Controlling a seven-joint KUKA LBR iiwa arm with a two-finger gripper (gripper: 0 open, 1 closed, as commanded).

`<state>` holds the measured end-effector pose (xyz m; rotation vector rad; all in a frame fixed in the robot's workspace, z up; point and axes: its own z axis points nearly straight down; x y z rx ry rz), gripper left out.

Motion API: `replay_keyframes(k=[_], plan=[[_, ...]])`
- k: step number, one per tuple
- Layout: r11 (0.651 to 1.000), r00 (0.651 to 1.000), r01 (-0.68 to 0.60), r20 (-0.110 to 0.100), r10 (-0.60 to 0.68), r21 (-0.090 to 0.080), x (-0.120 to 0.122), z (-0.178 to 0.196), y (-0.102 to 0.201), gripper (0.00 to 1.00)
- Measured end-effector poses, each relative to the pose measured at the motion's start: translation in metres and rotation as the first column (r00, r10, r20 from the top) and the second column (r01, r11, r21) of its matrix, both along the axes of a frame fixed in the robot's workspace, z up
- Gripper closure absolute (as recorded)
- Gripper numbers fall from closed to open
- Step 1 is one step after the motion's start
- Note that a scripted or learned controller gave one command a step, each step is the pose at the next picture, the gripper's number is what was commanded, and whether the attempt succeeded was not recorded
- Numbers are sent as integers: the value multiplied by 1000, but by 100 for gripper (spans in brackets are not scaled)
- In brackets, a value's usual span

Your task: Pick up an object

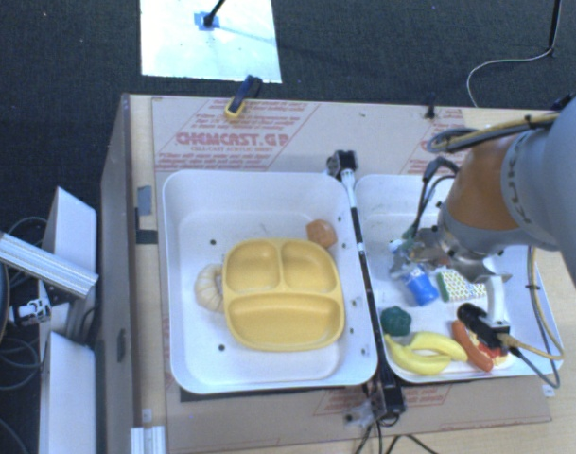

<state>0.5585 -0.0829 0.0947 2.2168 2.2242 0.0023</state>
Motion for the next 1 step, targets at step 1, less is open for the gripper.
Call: replay_keyframes(k=[1], plan=[[1000,1000,-2,2,2,1,34,91,76,100]])
